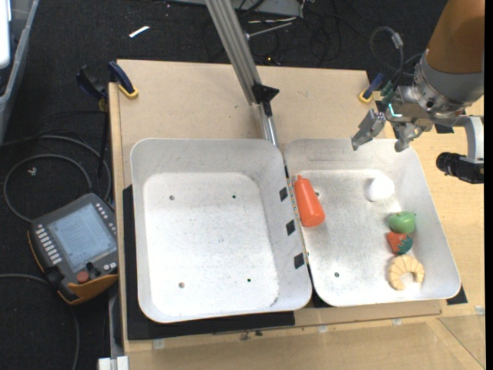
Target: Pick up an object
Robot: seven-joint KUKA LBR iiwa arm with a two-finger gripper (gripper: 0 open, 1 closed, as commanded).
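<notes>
White plastic formed the two shallow bins, set side by side on a pale wooden bench [200, 99]. The left bin [154, 168] was seen with only dark specks on its floor. In the right bin [339, 276] five small things were found. An orange carrot-shaped piece [309, 201] lay near the bin's left wall, close to the divide between the bins. A white rounded object [380, 188] sat toward the far right part of the floor. Below it a green piece [402, 222] and a red piece [399, 242] were placed touching each other, and a tan, ridged, pastry-like item [405, 271] lay just beside them, near the front right corner.

The gripper [385, 135] was held above the far edge of the right bin, apart from every object. Its two fingers were seen spread apart, with nothing between them. The white rounded object was the nearest thing to it, lying below it in the view. The grey arm with its orange band [460, 25] was seen reaching in from the right. A slanted metal rail [235, 41] crossed the bench from the top, ending at the bins' divide.
</notes>
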